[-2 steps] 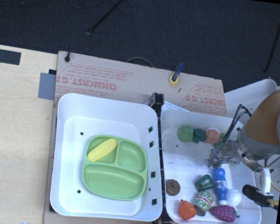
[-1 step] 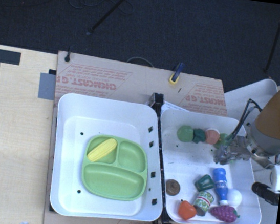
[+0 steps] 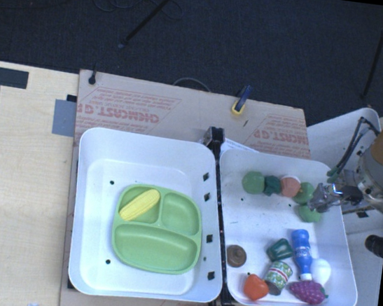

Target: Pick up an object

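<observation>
Dark floor with cables is showing behind a cardboard-topped bench (image 3: 148, 111) carrying two white bins. Left bin (image 3: 98, 164) is holding a green divided plate (image 3: 158, 230) with a toy corn cob (image 3: 139, 204) lying in its upper-left compartment. Right bin (image 3: 346, 262) is holding a row of small toys along its far wall: a green ball (image 3: 253, 183), a teal piece, a pink piece (image 3: 290, 186). Near its front are a blue bottle (image 3: 300, 250), a small can (image 3: 278, 274), purple grapes (image 3: 308, 292), a red piece (image 3: 255, 288) and a brown disc (image 3: 236, 255).

Gripper (image 3: 323, 200) is hovering at the right bin's upper-right area, just above a small green object (image 3: 309, 214); can't tell whether it's spread or closed, too small and blurry. The green object looks like the likely target: probably light plastic or foam, slightly slippery, not fragile. Best taken across its narrow middle, though the bin wall is crowding it.
</observation>
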You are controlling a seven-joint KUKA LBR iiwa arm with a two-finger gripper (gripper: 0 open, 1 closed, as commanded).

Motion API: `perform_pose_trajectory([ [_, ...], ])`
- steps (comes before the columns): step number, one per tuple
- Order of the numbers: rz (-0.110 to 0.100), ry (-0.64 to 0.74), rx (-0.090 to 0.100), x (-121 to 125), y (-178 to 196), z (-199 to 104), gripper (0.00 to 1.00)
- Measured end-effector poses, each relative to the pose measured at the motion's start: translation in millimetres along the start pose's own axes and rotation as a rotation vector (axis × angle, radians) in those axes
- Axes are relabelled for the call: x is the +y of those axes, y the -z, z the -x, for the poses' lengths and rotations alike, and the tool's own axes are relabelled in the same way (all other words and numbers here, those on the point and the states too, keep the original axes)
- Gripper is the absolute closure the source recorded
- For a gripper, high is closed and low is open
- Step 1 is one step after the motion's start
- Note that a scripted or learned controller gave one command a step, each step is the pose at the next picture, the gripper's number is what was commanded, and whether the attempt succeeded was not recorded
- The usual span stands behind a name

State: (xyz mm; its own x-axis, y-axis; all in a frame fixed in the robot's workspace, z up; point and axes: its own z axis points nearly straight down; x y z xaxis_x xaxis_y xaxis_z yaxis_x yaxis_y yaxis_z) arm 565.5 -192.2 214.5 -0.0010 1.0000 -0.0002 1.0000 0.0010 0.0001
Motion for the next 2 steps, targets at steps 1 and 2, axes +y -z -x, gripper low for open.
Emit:
perform_pose_trajectory([
  [1,-0.004,0.000,0.002,0,11,1,1.00],
  [2,-0.007,0.004,0.004,7,-1,-57,1.00],
])
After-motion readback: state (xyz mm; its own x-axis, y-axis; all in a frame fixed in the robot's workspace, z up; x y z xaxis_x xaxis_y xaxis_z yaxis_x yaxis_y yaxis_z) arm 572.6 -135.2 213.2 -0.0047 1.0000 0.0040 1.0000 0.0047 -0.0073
